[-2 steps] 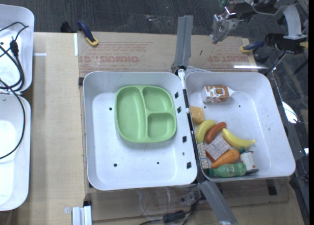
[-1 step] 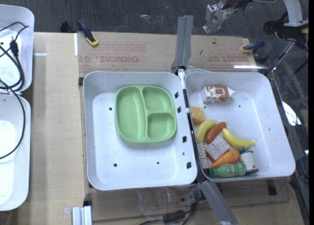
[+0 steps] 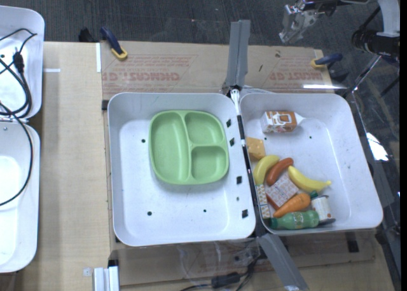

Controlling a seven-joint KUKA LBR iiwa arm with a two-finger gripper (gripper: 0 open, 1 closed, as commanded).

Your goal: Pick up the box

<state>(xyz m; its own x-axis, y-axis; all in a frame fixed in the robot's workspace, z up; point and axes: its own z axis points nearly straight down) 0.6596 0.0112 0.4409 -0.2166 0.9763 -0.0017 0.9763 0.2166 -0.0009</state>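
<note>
The left bin [image 3: 127, 220] holds a green divided plate [image 3: 189, 147], lying flat toward its upper middle; the right bin [image 3: 346, 124] holds everything else. Along that bin's left and lower side lies a crowded heap: an orange-yellow chunk [image 3: 255, 148] against the left wall; below it a yellow banana-shaped piece [image 3: 262, 168] touching a red sausage [image 3: 280, 169]; a second banana [image 3: 308, 182] to their right; a patterned flat packet [image 3: 280, 191] under them; a carrot [image 3: 294, 204] across the packet's lower edge; a green bottle [image 3: 294, 221] on its side along the bottom wall, with a small can [image 3: 322, 208] just beside it.

The box [image 3: 280, 121] (a small white and orange carton) lies apart from the heap, near the top wall of the right bin, with nothing touching it or lying over it.

The gripper [image 3: 296, 24] hangs above the cardboard behind the bins, beyond the right bin's top edge, well apart from the box and slightly to its right in the view; it holds nothing, though how wide it stands I cannot tell.
</note>
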